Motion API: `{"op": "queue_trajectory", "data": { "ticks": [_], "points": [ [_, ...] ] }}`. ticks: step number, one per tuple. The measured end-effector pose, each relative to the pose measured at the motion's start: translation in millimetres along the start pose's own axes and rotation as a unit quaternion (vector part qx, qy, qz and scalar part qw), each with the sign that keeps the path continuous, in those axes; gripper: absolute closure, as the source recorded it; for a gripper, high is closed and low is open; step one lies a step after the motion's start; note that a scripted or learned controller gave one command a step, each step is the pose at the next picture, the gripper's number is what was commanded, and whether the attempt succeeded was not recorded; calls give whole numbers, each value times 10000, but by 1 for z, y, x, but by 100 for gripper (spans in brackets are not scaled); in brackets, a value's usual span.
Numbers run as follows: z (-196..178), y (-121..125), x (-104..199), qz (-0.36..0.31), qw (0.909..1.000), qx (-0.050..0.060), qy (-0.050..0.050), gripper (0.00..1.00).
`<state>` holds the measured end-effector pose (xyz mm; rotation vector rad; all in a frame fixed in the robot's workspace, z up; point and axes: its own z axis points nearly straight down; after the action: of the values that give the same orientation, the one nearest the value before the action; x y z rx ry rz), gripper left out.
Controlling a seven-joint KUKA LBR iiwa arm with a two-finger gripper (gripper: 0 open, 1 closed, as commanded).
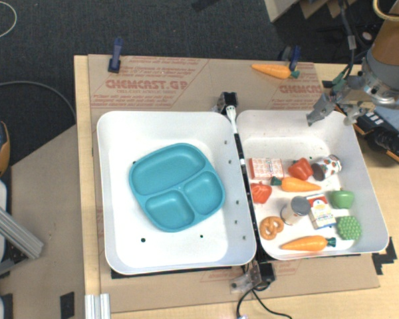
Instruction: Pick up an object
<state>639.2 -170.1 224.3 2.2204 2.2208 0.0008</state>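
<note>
The bench (186, 78) bears two white bins (113, 178) and a toy carrot (271, 71).

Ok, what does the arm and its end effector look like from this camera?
The arm is grey with an orange-tan band above the wrist and a silvery ring below it. Dark cables run along it. The end effector is grey metal, slim and angular.

Two white bins sit side by side; the left bin (113, 178) holds a teal divided plate (177, 186); the right bin (279, 128) holds small toy foods, among them a carrot (306, 243), a pretzel (271, 227) and a tomato (261, 193); the gripper (329, 105) hangs over the right bin's far corner; another carrot (272, 70) lies on the cardboard (159, 85) beyond.
</note>
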Motion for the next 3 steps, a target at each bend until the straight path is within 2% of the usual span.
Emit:
{"op": "queue_trajectory", "data": {
  "ticks": [1,2,3],
  "points": [
    [-259,1,38,-21,9999,-109,-23,0],
    [-258,1,37,-6,10000,-33,-21,100],
    [-182,-59,132,-44,10000,58,21,100]
  ]
}}
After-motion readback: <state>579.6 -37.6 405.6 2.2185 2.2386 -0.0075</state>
